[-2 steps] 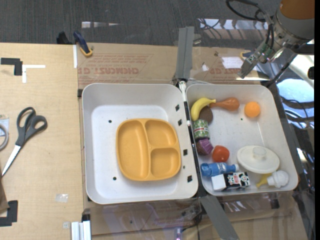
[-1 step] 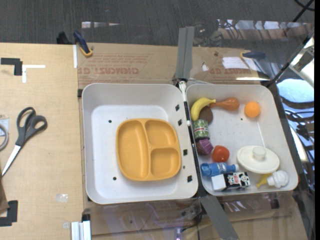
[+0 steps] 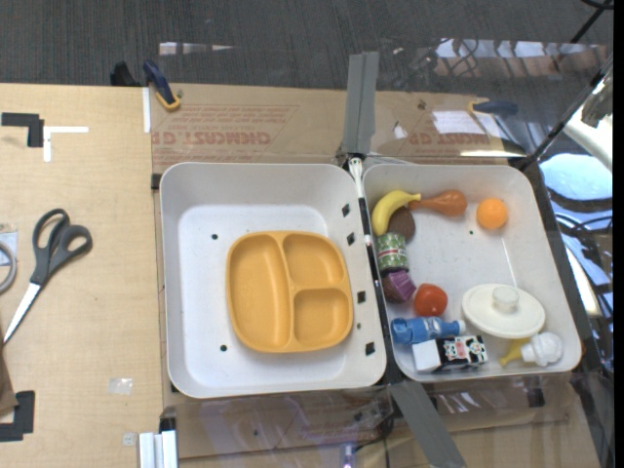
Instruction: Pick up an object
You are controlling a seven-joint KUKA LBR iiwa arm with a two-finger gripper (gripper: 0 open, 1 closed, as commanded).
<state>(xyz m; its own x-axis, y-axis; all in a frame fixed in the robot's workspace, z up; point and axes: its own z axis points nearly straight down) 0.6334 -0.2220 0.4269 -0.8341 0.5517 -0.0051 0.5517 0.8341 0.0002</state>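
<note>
Seemingly nothing is picked up yet: every candidate lies in the right bin (image 3: 542,224). A banana (image 3: 388,207) and a toy drumstick (image 3: 441,202) sit at twelve o'clock, an orange ball (image 3: 492,214) at one, a tomato (image 3: 430,299) near centre, a white lid (image 3: 502,309) at four. The left bin (image 3: 185,261) carries a yellow divided plate (image 3: 290,290). How the jaws stand I cannot tell, so the whole grasp remains ahead.

Light wood surface (image 3: 88,359), dark ribbed carpet floor (image 3: 244,8) beyond its far edge. Cardboard sheet (image 3: 244,130) with reversed print lies under the bins. Scissors (image 3: 44,261) on surface at left. Clear panels glare top right.
</note>
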